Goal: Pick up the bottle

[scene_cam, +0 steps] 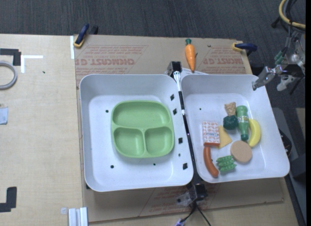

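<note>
So my claw [265, 78] hangs with nothing in it, gap unclear; the bottle [242, 121] lies at its 7 o'clock, long axis 12-to-6.

I see a green tray [143, 128] with three compartments in the left bin [92, 123]. In the right bin [272, 108] lie a banana [254, 132], a broccoli [230, 122], a cheese wedge [224, 136], a sausage [210, 161], a bun [241, 151], a pea pod [226, 164] and a small card [211, 132]. A toy carrot [189, 55] rests on the cardboard [121, 57] behind the bins.
</note>
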Action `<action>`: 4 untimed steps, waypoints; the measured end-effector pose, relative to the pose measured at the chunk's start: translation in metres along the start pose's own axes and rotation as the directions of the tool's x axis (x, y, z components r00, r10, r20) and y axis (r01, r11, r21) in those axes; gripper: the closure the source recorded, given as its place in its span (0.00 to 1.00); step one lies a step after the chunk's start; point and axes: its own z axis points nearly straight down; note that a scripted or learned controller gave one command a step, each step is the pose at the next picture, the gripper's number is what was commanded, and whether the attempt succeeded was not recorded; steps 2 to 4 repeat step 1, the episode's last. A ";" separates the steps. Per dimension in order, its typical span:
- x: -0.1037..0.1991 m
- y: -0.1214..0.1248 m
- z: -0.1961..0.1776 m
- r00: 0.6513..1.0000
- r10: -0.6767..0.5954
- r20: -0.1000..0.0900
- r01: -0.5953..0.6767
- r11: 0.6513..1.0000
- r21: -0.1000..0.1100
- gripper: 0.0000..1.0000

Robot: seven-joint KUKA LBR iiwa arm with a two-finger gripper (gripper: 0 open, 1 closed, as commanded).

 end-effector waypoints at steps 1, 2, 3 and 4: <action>0.000 0.001 -0.010 1.000 -0.003 0.002 0.003 1.000 -0.001 1.00; 0.000 0.001 -0.010 1.000 -0.003 0.002 0.003 1.000 -0.001 1.00; 0.000 0.001 -0.010 1.000 -0.003 0.002 0.003 1.000 -0.001 1.00; 0.000 0.001 -0.010 1.000 -0.003 0.002 0.003 1.000 -0.001 1.00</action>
